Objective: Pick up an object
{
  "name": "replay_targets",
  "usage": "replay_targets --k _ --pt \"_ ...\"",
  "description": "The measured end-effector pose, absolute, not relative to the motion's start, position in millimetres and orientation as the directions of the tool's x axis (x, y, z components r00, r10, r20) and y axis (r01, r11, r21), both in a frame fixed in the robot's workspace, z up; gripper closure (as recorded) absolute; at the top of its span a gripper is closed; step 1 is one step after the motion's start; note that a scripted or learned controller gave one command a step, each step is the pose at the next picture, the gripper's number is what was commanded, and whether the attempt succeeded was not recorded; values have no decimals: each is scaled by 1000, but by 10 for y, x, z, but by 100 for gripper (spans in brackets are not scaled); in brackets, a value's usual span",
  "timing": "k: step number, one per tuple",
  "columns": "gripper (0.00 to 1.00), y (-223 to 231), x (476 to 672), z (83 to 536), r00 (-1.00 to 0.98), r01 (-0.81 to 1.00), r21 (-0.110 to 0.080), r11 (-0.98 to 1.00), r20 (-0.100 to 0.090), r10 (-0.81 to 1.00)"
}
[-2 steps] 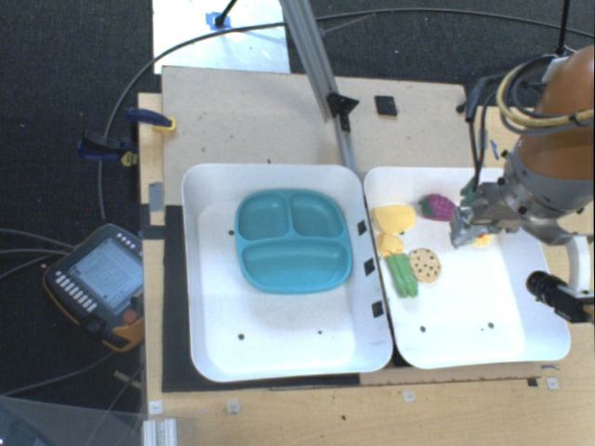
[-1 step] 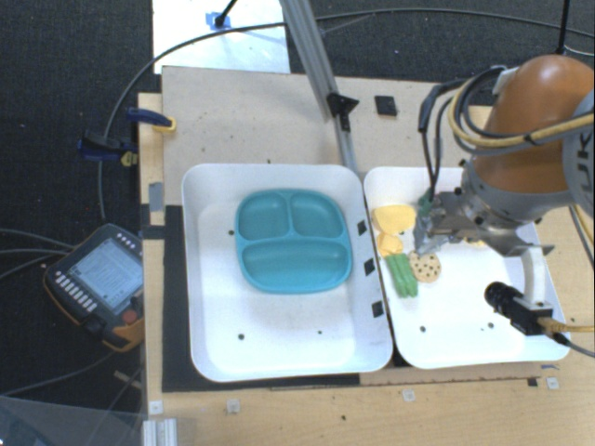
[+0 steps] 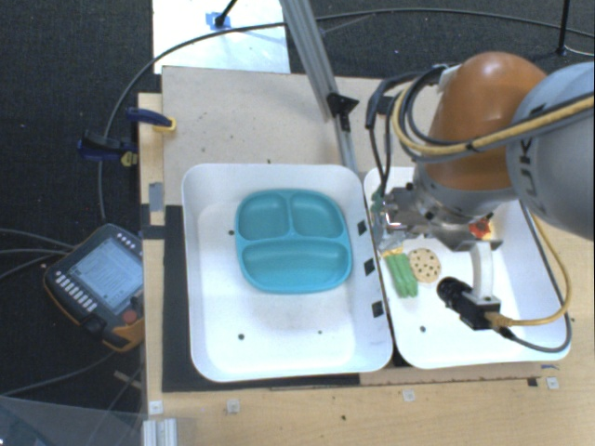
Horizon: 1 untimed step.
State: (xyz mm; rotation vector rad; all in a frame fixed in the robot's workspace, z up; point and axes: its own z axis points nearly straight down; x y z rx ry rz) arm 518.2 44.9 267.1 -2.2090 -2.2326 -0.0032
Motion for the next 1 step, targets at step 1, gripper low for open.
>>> replay_targets --k 1 --pt "100 1014 5110 2473 -10 1000 -2 10 2 1000"
